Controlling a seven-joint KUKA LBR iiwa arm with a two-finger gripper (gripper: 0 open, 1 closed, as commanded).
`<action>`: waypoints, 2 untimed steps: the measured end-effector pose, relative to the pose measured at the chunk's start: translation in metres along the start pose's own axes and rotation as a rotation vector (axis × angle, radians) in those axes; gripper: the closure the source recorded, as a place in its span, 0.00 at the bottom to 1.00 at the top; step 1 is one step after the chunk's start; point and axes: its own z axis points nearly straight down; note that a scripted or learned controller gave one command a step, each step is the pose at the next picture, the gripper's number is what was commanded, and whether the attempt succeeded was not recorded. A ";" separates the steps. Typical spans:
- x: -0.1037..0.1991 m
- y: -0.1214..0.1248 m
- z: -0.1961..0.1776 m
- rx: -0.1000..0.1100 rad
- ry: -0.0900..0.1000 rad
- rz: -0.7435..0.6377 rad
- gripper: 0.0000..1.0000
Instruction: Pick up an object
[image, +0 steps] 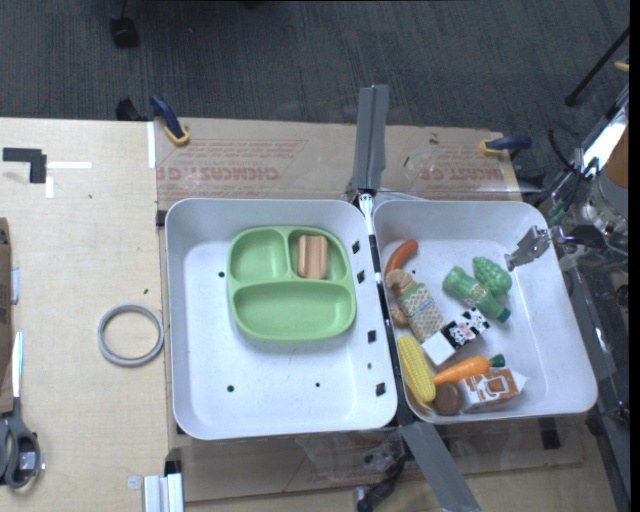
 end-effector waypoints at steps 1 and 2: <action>0.028 0.013 0.088 -0.017 -0.003 -0.151 0.00; -0.004 0.024 0.089 -0.032 -0.009 -0.295 0.00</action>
